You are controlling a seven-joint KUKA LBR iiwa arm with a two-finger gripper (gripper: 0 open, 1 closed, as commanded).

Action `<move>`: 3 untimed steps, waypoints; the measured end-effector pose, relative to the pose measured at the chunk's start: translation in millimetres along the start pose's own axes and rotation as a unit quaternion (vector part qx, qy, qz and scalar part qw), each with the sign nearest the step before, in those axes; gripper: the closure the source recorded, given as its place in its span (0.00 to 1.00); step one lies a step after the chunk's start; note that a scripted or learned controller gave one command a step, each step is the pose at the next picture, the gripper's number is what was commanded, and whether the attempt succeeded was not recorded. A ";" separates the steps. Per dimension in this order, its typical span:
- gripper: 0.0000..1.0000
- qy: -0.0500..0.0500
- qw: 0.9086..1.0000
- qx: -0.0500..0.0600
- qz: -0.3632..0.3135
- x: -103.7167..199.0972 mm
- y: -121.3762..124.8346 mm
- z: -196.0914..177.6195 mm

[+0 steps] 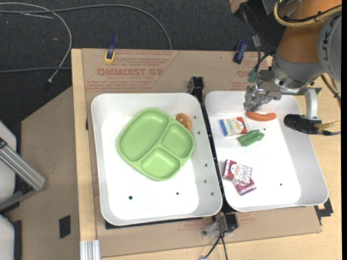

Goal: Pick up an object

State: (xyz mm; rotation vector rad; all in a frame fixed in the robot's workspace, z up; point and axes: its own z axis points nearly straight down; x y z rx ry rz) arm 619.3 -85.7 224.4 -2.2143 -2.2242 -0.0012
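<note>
My gripper (256,105) hangs over the back left part of the right bin (303,167). Directly beneath its tip lies an orange-red sausage-shaped object (262,116), touching or nearly touching it. A small white and blue packet (233,126) sits just to the left of it. In front of the sausage lies a green pod-shaped object (250,138). Nearer the front of the same bin are two red and white packets (239,175), one overlapping the other.
The left bin (111,188) holds a green divided plate (156,143), with a small orange ring-shaped object (184,120) at its back right rim. A black clamp (196,85) sits at the back between the bins. Blue clips (111,43) hold the cardboard base.
</note>
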 end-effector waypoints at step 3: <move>1.00 0.000 1.000 0.002 -0.001 160.3 -67.2 1.5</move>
